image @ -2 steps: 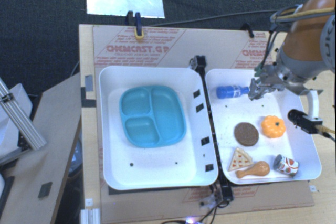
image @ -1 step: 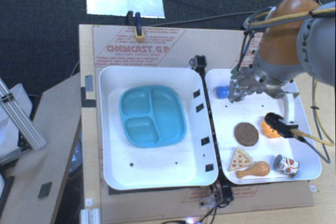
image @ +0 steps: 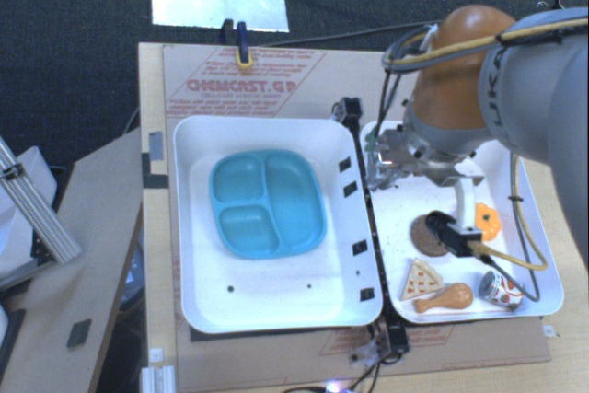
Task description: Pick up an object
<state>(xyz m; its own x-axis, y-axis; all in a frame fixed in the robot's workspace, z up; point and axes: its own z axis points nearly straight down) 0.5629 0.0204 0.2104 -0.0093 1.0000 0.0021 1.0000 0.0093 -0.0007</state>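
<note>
My gripper [image: 380, 163] hangs over the upper left part of the right bin [image: 543, 276], close to the wall between the two bins. Nothing shows between it and the bin floor. Below it and to the right lie a brown round cookie [image: 423, 237], a pizza slice [image: 421, 279] and a tan drumstick [image: 446, 297]. An orange piece [image: 488, 220] sits near the right side. A red and white can [image: 502, 290] lies on its side in the front right corner.
The left bin [image: 198, 198] holds a blue divided plate [image: 268, 203]. The grey arm with its orange band [image: 465, 60] covers the back of the right bin. A blue and yellow clamp [image: 242, 46] stands at the bench's far edge.
</note>
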